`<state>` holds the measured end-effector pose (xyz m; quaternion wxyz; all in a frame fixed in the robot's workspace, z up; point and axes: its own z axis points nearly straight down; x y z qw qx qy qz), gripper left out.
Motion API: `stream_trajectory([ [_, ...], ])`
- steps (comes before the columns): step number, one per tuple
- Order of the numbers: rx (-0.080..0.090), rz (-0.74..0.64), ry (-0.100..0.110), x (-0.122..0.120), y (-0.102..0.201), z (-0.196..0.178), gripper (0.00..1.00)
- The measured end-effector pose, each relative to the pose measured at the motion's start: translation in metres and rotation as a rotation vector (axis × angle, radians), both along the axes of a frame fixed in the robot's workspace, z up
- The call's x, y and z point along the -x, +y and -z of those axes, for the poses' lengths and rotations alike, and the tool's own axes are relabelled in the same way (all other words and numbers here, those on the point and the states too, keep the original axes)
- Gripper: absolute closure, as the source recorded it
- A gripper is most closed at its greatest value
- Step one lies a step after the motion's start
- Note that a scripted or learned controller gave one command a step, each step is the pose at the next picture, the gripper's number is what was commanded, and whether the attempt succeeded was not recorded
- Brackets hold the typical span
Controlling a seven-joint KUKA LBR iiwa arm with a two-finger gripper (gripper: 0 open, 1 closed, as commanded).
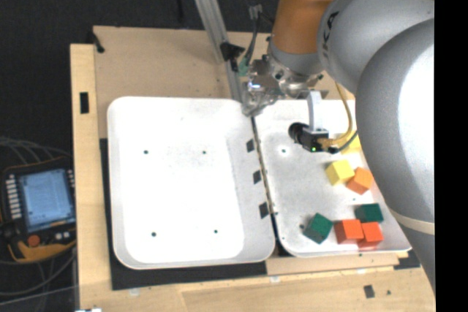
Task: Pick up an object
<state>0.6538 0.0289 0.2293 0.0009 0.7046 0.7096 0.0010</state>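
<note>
Blocks are lying in the right bin (292, 248), toward its near right corner: yellow block (338, 172) touching an orange block (359, 181), two green blocks (318, 228) (369, 212), and two red-orange blocks (350, 230) (371, 233) sitting side by side at the near edge. The gripper (252, 95) is hanging over the far edge, at the divide between the right bin and the left bin (183, 179), well apart from every block. Finger state: cannot tell; nothing visible in its grasp. A teach pendant (40, 204) is resting off the bench's left edge.
</note>
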Motion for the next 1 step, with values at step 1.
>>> stream_trajectory([
  [1, -0.001, 0.0, -0.001, -0.01, 0.0513, -0.0155, 1.0],
])
